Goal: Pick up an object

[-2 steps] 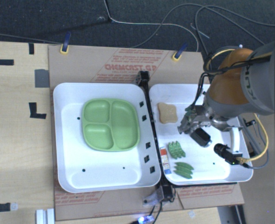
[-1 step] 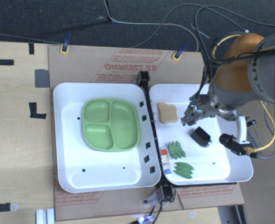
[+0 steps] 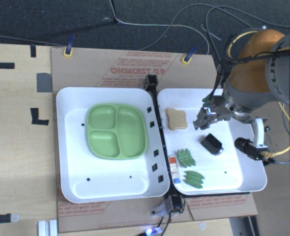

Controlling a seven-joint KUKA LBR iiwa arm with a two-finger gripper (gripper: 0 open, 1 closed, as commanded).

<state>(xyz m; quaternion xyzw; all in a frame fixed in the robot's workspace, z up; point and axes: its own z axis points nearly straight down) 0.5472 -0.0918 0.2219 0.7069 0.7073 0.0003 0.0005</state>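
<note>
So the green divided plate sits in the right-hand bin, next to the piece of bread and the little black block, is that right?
Not quite. The camera view shows the green divided plate alone in the left bin. The piece of bread and the little black block lie in the right bin, where the arm's hand is.

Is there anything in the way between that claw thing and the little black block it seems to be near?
Nothing visible. The end effector hangs in the right bin just up-left of the black block, with bare white floor between. The tan sponge lies off to its left.
</note>
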